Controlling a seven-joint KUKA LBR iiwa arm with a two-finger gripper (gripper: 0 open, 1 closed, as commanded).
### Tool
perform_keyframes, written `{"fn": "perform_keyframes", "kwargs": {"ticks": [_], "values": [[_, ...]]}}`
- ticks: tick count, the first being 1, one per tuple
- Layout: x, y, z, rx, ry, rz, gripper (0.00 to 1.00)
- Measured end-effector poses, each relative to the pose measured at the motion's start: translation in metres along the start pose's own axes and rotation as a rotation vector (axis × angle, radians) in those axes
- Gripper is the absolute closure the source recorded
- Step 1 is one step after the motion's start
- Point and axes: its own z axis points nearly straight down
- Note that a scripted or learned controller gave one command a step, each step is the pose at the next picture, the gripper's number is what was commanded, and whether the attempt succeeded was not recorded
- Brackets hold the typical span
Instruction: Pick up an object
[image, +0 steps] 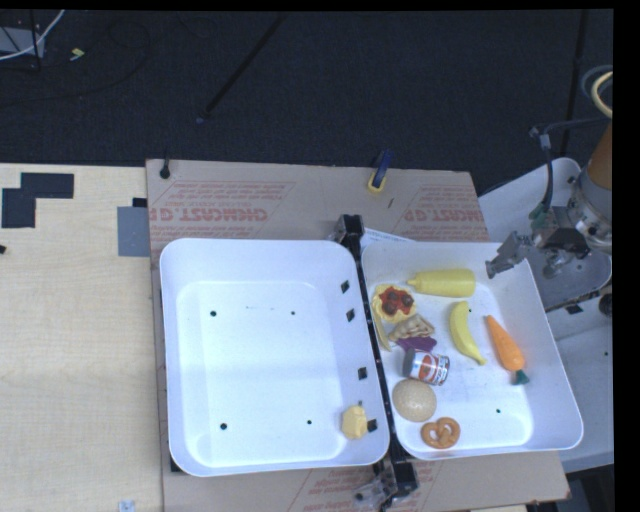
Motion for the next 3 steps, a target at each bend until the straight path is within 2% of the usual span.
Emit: {"fn": "perform_keyframes", "kwargs": {"ticks": [1,2,3], "values": [[-0.011,-0.014,0.124,0.009,0.003,0.000,0.00],[-0.012,-0.012,0.108,0.003,0.002,0.000,1.00],[-0.011,-0.050,0.161,0.004,0.001,0.000,1.00]]}}
